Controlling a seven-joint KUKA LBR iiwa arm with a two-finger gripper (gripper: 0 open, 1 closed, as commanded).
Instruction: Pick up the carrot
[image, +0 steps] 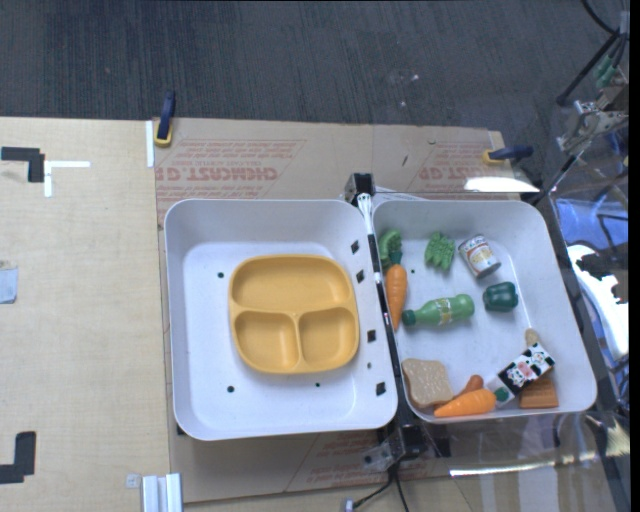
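Locating the carrot: two candidates, both in the right bin (556, 250). The far carrot (396, 292) lies lengthwise along the left wall with its green top (389, 246) pointing far. The near carrot (466, 404) lies crosswise by the near wall.
Why that matters: my judgement is that both sit close to a wall, so a grasp across the body has little room on the wall side. The far carrot looks the less crowded of the two.
Neighbours of far carrot: green bottle (441, 312) on its side, just right of it, cap end near the carrot.
Neighbours of near carrot: bread slice (426, 380) touching on its left; cow-print carton (526, 370) and an orange block (541, 397) to its right.
Rest of right bin: leafy green piece (438, 250), small can (480, 255) and green pepper (499, 296), all towards the far side.
Left bin (176, 300): one yellow divided plate (295, 325), flat, roughly centred, compartments bare.
Support: both bins rest on a cardboard sheet (250, 165) on the worktop (70, 300).
Progress: pick not yet done; both carrots lie loose in the bin.
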